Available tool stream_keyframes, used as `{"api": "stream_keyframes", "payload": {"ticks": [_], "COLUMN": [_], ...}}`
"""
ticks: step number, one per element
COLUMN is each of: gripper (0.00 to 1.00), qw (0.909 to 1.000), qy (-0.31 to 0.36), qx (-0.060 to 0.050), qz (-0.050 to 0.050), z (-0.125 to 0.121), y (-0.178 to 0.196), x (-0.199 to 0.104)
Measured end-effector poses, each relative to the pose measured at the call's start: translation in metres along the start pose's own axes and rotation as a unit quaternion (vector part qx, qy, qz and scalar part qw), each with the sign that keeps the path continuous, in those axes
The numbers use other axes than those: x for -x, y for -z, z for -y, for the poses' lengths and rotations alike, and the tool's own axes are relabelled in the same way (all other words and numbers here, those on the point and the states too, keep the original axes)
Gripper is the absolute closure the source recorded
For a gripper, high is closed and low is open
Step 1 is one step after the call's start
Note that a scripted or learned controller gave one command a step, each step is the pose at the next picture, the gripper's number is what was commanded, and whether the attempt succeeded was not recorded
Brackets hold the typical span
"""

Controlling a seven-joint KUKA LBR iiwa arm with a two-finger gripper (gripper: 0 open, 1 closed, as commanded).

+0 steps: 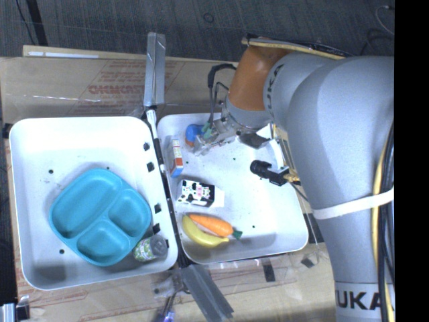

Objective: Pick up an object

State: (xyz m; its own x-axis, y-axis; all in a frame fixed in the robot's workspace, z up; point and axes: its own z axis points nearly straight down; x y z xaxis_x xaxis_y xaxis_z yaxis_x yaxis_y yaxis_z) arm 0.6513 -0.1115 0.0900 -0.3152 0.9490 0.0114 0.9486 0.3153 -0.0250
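Camera view: the two-finger gripper (209, 134) sits low in the right white bin (288, 210), touching a small blue rounded object (194, 133) just left of it; its grasp state I cannot tell. Centre squarely over that object before lifting.

glossy plastic blue tray (100, 223), smooth white bins (40, 146), matt cardboard (80, 79)
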Motion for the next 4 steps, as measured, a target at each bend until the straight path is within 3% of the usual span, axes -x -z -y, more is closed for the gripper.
{"api": "stream_keyframes", "payload": {"ticks": [1, 2, 3, 4], "gripper": [0.00, 0.00, 0.00, 0.00], "qw": [0.9994, 0.9981, 0.9893, 0.9992], "qy": [0.034, 0.060, 0.146, 0.033], "qx": [-0.002, 0.011, 0.010, 0.018], "qz": [0.003, 0.006, 0.006, 0.009], "z": [0.000, 0.103, 0.146, 0.108], "y": [-0.001, 0.037, 0.056, 0.027], "x": [-0.004, -0.019, -0.056, -0.047]}}
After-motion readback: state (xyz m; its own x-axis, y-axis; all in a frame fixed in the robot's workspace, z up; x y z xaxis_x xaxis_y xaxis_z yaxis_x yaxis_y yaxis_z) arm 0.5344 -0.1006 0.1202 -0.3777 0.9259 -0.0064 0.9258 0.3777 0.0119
